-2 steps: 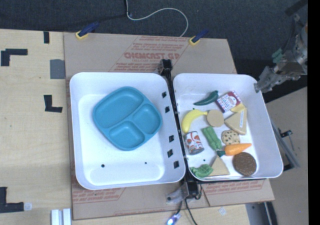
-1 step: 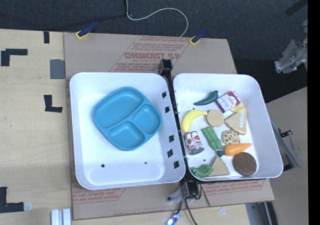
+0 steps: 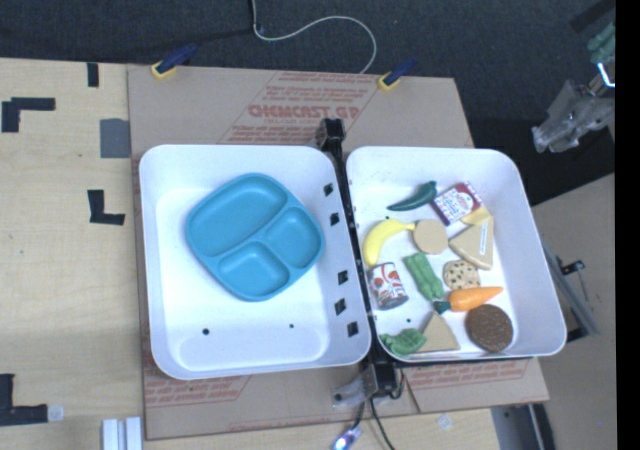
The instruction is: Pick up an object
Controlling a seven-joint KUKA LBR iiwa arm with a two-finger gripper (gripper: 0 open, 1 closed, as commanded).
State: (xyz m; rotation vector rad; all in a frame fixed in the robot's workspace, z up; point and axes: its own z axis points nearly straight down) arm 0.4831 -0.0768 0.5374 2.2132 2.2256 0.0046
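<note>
The right bin (image 3: 520, 188) holds several toy foods: a yellow banana (image 3: 382, 237), a dark green pepper (image 3: 412, 198), a red packet (image 3: 455, 203), an orange carrot (image 3: 474, 297), a brown round patty (image 3: 490, 327), a cookie (image 3: 460, 273), a red-and-white can (image 3: 388, 285) and a cheese wedge (image 3: 478, 241). My gripper (image 3: 566, 125) hangs at the far right, outside the bin and above its upper right corner, away from every item. Nothing shows between its fingers.
The left bin (image 3: 170, 338) carries a blue divided plate (image 3: 254, 235). Both bins rest on a cardboard sheet (image 3: 290, 103) held by yellow and blue clips. A white cable (image 3: 300, 28) loops across the dark floor behind.
</note>
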